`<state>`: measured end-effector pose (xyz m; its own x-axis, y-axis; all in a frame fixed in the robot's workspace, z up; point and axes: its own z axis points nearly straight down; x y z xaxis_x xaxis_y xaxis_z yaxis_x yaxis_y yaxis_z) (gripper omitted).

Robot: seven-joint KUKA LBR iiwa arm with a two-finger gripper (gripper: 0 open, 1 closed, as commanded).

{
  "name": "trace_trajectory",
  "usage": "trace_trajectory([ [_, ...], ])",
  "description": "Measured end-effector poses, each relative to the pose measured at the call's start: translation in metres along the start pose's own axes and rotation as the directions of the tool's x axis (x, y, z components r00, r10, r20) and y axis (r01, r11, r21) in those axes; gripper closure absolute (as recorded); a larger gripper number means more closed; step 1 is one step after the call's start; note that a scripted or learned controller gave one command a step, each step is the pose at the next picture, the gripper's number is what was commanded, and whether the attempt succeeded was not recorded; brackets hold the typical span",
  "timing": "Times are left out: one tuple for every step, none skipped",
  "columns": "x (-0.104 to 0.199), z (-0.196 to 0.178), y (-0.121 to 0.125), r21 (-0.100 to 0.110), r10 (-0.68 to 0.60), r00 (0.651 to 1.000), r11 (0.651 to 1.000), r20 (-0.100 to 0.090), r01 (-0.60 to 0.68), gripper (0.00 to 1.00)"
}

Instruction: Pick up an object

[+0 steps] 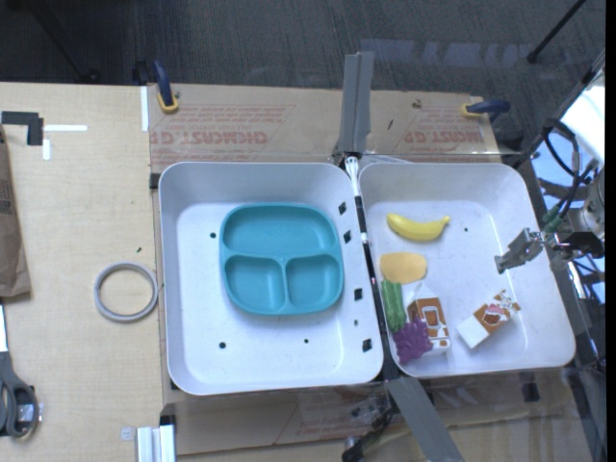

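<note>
The right bin (500, 186) holds several small objects. A yellow banana (418, 225) lies near its back left, with a yellow-orange oval piece (403, 267) just in front of it. Below those sit a green vegetable (393, 301), purple grapes (412, 339) and an orange-and-white carton (430, 320). A small white-and-orange box (494, 318) lies at the front right. My gripper (516, 252) hangs over the right side of this bin, above bare floor, behind the small box. Nothing shows in it.
The left bin (183, 287) holds a teal divided plate (283, 258). On the bench to the left lie a grey tape ring (126, 291), scissors (14, 407) and a brown bag (12, 229). Cables (577, 176) hang at the right edge.
</note>
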<state>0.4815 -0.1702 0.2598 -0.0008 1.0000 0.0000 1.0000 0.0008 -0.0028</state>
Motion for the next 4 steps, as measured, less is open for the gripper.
trace_trajectory([
  [0.048, 0.113, 0.003, 0.002, 0.349, 0.937, 0.937, 0.0, -0.349, 0.0],
  [0.076, 0.028, 0.06, 0.0, 0.05, 0.999, 0.999, 0.001, -0.05, 0.0],
  [0.106, 0.069, 0.119, 0.0, 0.082, 0.997, 0.997, 0.001, -0.082, 0.0],
  [0.125, 0.069, 0.105, 0.0, -0.152, 0.988, 0.988, 0.001, 0.152, 0.0],
])
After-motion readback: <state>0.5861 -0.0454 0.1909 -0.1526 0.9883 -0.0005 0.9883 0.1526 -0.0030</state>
